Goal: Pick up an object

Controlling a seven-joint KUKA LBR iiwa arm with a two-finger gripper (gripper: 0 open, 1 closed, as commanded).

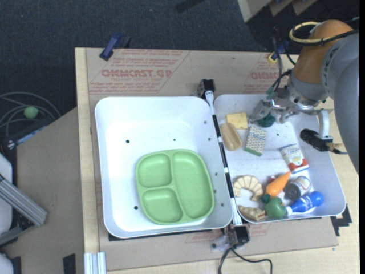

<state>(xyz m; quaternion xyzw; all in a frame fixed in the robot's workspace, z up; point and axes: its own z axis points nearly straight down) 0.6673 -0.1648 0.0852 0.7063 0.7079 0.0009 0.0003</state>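
Desk (142,73) and two bins below, pincer (272,112), grip state unclear, hovers over the right bin (336,181), approaching; next, descend onto the teal piece (265,120).

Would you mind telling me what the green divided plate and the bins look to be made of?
Green divided plate: likely moulded plastic, matte, with an even pale colour and soft rounded compartments. Left bin and right bin: probably thin formed plastic, smooth white with rounded corners.

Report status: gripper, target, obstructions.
Gripper low over right bin's far end. Nothing seen held. Yellow block, speckled packet close beside it.
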